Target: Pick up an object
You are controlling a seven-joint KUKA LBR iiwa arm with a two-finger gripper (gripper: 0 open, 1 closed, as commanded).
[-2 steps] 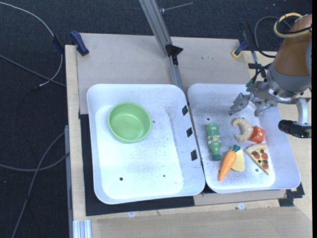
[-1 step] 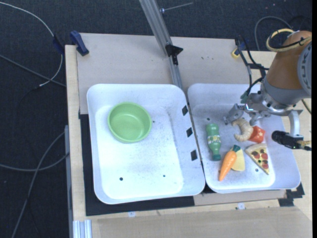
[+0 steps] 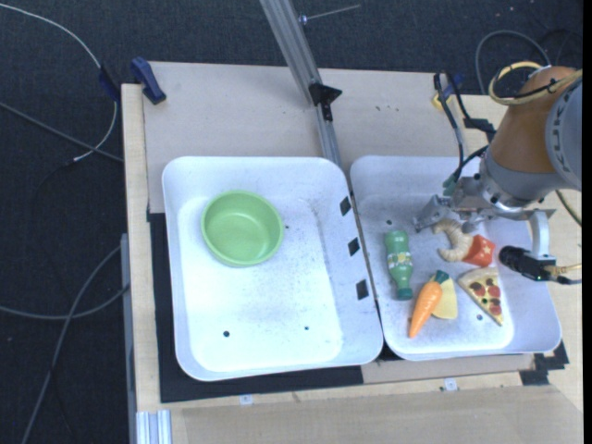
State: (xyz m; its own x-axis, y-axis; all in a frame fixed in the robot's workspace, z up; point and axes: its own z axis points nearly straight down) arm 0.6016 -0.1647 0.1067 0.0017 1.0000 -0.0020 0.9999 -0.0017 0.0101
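Green bottle (image 3: 399, 264) lies in right bin (image 3: 396, 188), label illegible.

Arm (image 3: 566, 141): grey, rounded, smooth casing. Broad orange band (image 3: 520, 129) above the wrist, dull copper tone. Grey collar below the band. Thin black cable (image 3: 457, 129) runs beside the wrist, with loops higher up. Gripper (image 3: 442, 215): bare silver-grey metal, angular, slight beside the bulky wrist.

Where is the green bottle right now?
In the camera view, the green bottle lies in the right bin, close to that bin's left wall. The carrot is just to its right.
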